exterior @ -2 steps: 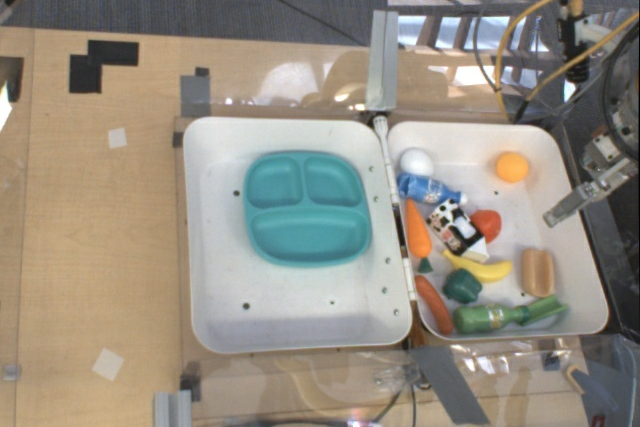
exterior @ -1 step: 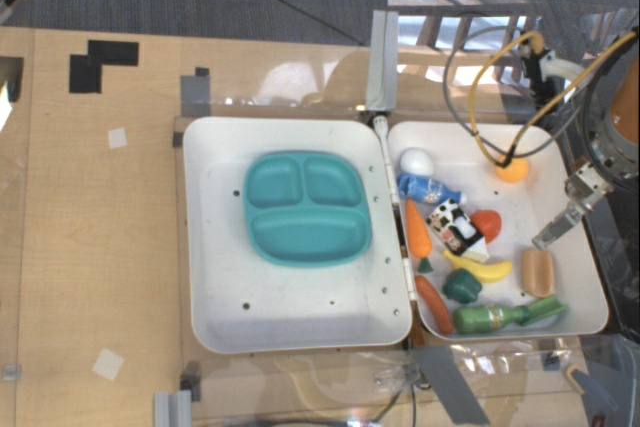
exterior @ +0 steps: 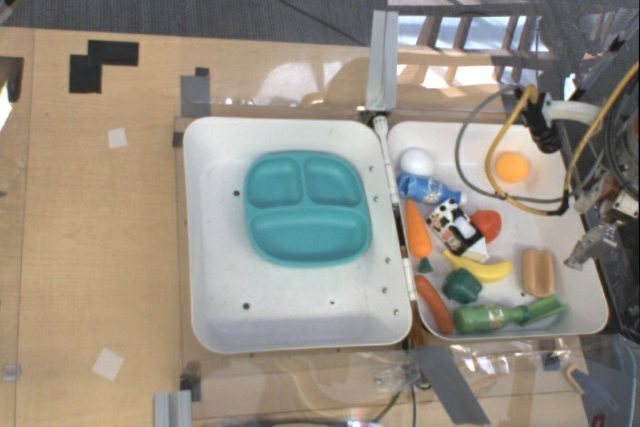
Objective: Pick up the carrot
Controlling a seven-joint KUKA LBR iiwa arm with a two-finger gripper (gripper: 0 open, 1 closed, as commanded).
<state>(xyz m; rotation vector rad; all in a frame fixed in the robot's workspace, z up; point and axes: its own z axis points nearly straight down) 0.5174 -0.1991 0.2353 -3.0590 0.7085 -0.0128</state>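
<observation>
The carrot (exterior: 417, 229) is orange with a green stub at its near end. It lies lengthwise along the left wall of the right bin (exterior: 598, 310), between a blue bottle (exterior: 424, 187) and a red sausage (exterior: 433, 303). A black-and-white cow-patterned toy (exterior: 452, 223) touches its right side. My gripper (exterior: 585, 250) hangs over the right edge of this bin, well to the right of the carrot, with nothing visibly in it.
The right bin also holds a white egg (exterior: 415, 161), an orange ball (exterior: 511, 167), a banana (exterior: 483, 267), a green pepper (exterior: 462, 287), a bun (exterior: 538, 272) and a green cucumber (exterior: 507, 316). A teal divided plate (exterior: 305, 208) sits in the left bin. Cables loop over the right bin's far side.
</observation>
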